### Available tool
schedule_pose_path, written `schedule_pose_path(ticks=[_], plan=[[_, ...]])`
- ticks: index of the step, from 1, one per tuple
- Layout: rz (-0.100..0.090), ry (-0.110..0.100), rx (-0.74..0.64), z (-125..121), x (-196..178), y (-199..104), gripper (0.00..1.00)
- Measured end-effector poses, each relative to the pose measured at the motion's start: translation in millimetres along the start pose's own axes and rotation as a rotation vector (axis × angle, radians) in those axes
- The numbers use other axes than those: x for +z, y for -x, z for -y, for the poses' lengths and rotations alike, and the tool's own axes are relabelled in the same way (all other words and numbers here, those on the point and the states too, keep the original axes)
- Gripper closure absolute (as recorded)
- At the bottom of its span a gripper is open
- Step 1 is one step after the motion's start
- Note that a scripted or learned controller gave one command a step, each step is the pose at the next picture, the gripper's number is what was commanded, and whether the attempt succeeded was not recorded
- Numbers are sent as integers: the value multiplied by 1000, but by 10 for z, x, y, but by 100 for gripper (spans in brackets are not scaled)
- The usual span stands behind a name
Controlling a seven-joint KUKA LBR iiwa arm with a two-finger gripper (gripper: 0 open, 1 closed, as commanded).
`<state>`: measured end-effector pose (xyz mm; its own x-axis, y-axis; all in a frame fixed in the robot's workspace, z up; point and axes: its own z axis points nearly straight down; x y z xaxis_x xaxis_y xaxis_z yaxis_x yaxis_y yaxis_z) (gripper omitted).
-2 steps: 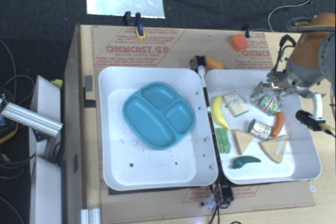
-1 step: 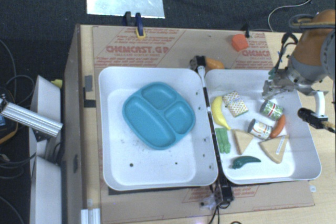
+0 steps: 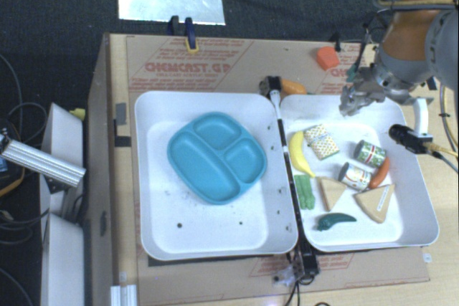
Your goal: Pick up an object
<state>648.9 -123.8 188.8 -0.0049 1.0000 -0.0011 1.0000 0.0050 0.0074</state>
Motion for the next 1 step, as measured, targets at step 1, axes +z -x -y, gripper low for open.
schedule_pose_path(ticks=[1], plan=[[1,-4,4,-196,42,629,100]])
